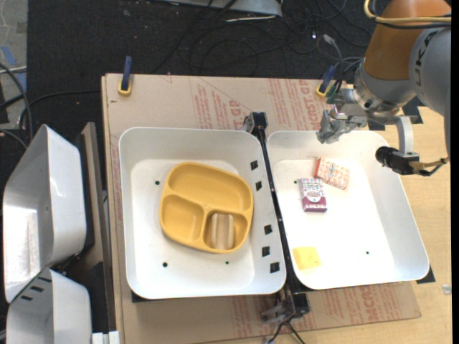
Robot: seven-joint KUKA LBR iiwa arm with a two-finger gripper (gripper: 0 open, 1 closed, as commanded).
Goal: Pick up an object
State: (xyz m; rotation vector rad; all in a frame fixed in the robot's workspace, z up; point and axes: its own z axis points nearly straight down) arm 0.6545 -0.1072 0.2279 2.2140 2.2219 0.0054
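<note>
Camera view: hand [331,130], grip state unclear, above right bin [401,221] far rim, clear of boxes [332,173]

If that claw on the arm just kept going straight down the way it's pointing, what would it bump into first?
Probably the bare floor of the right bin near its back edge. The gripper hangs just above and behind the orange-patterned packet, so it might clip that instead; depth is hard to judge from this slanted view.
</note>
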